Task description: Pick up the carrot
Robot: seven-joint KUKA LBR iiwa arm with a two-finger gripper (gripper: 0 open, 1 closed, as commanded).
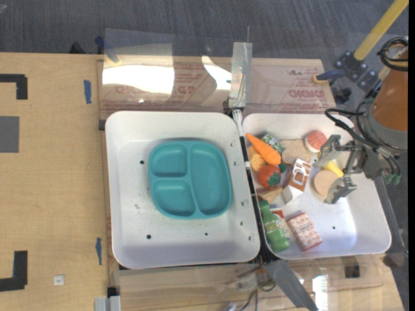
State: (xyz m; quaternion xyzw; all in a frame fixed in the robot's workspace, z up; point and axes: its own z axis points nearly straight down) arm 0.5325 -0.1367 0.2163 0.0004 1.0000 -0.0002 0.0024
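End effector hangs spread wide over the right bin, nothing between its fingers. Carrot lies at that bin's left wall among toy food. Left bin has a teal tray.

Glossy white plastic bins, matt teal tray

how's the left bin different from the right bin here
The left bin holds one teal divided plate; the right bin holds many small items, among them the carrot. The gripper hangs over the right bin, not the left bin. Both are shallow, white and side by side.
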